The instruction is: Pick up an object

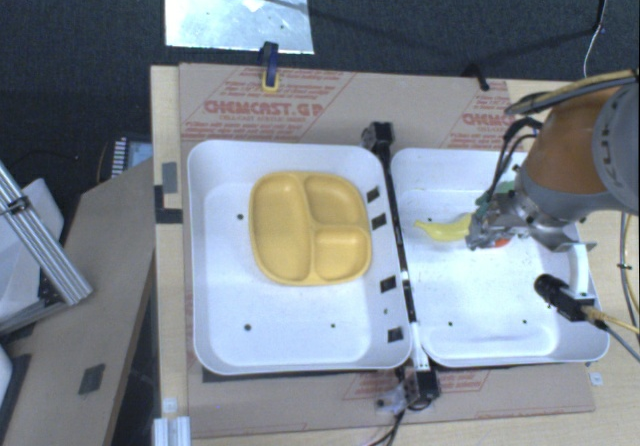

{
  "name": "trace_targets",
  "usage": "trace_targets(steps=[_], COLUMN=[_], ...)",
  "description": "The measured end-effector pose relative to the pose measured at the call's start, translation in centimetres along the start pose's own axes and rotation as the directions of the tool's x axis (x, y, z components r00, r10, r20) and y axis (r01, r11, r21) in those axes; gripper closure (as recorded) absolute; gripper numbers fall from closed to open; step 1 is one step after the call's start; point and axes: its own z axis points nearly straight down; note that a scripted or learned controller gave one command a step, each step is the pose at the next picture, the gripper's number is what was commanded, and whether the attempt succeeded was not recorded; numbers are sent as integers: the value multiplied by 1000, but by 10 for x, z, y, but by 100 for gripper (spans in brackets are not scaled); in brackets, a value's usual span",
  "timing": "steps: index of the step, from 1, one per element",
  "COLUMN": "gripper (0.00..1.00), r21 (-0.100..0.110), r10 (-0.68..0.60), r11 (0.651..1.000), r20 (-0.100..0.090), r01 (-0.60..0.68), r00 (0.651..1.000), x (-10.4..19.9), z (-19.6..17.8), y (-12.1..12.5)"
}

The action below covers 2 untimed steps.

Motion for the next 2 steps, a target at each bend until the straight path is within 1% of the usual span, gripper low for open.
trace_targets(steps=[1,2], gripper=[100,100], r21=[-5,-5], r10=[-3,-6], r11=[1000,1000], r20=[1,1], r01=[3,6], r00=[1000,1000], x=[-4,1], z=[-62,-118], y=[-3,8])
